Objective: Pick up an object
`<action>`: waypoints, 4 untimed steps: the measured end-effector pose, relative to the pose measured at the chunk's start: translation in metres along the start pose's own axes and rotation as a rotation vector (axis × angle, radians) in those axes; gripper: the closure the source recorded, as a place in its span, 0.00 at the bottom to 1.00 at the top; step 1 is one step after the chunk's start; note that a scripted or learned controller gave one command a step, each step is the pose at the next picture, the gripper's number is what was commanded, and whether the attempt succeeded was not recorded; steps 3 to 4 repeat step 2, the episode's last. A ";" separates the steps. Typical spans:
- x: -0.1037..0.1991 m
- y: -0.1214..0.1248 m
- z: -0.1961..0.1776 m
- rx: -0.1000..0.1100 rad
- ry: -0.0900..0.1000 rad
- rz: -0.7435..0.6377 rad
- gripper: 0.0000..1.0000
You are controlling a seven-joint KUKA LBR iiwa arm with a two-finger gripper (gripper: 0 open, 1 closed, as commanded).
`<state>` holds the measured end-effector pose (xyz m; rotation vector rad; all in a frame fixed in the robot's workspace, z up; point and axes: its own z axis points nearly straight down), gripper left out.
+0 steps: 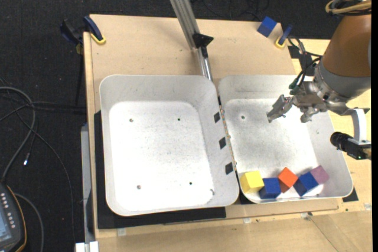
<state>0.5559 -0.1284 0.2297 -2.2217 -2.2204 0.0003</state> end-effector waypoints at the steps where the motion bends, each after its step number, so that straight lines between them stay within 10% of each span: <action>1: 0.021 -0.060 0.027 0.006 0.002 0.002 0.00; 4: -0.024 -0.039 0.045 -0.002 -0.004 0.004 0.00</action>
